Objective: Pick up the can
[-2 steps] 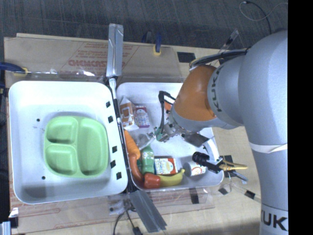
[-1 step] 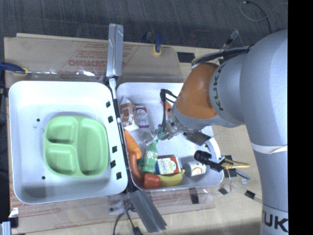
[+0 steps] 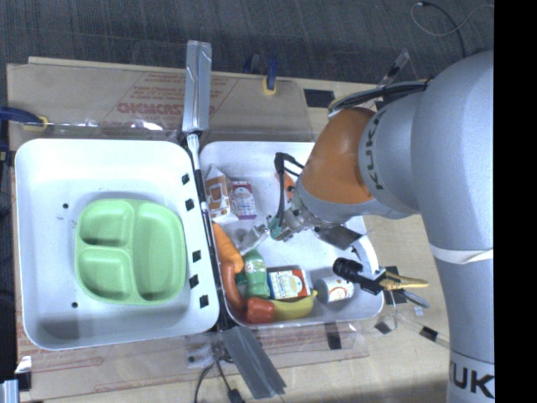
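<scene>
- The jaws of the gripper (image 3: 281, 225) are seen low in the right bin (image 3: 252, 154); their opening cannot be told.
- The can (image 3: 337, 290) is seen lying near the bin's front wall, beside the banana (image 3: 295, 306), one end turned upward.

— Anything you can actually read?

— White capitals "KU" on the big grey robot arm (image 3: 453, 141), just right of its orange band (image 3: 340, 162), and again low on the arm's base.

— And the flat brown cardboard sheet (image 3: 159, 91) behind the bins?

— Red print, too faint to read. The package labels are too small.
</scene>
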Robot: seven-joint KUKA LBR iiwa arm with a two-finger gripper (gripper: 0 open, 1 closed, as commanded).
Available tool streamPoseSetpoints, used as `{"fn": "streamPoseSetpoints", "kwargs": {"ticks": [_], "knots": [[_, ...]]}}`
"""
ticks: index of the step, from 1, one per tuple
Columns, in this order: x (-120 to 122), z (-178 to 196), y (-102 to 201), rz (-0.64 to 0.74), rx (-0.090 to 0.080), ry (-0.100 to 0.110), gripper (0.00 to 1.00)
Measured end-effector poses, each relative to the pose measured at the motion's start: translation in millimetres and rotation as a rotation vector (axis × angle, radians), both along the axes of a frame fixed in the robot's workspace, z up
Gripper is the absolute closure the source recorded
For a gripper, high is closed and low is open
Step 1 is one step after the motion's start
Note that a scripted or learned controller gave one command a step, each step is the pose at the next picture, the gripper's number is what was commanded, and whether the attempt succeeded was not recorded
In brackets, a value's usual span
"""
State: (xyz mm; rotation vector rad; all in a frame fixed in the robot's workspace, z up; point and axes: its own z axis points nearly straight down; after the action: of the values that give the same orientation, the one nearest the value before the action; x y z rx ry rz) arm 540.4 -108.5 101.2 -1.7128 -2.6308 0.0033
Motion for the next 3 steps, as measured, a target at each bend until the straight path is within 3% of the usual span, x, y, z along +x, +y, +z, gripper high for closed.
{"fn": "streamPoseSetpoints", "kwargs": {"ticks": [1,2,3], "knots": [[81.3,-9.7,3.7,-0.386,0.0,-0.001,0.0],[12.2,-10.2,1.7,-0.211,0.001,0.001,0.0],[-59.0,-6.7,7.5,-0.143,-0.003,-0.013,0.0]]}}
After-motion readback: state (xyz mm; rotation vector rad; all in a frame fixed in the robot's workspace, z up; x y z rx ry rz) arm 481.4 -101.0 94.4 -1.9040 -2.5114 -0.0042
